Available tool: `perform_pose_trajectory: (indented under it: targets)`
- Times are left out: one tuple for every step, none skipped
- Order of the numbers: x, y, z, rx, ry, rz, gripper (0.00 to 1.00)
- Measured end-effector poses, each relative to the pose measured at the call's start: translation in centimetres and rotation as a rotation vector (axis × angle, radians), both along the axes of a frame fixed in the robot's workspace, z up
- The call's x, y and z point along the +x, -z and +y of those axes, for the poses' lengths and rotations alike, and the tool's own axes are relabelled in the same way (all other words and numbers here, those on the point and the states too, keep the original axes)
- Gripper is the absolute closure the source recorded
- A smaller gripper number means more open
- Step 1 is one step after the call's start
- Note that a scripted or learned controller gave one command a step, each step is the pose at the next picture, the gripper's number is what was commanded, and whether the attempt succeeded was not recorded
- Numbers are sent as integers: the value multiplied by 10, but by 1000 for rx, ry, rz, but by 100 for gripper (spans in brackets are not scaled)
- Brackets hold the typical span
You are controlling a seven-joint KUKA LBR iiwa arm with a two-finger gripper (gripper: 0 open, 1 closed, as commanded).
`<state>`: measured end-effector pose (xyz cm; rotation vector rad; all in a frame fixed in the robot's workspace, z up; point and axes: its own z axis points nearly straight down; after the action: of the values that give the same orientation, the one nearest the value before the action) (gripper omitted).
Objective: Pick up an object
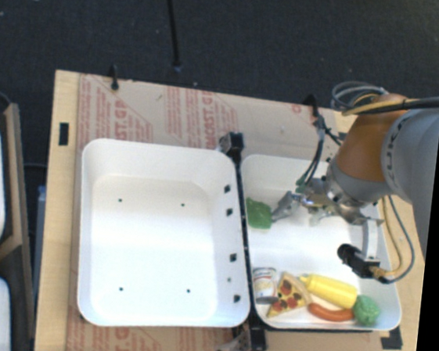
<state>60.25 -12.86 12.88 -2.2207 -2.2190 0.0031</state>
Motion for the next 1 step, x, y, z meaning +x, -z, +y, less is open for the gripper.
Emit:
perform_pose_trajectory:
  targets:
    - [0,29,0,0,0,-2,0]
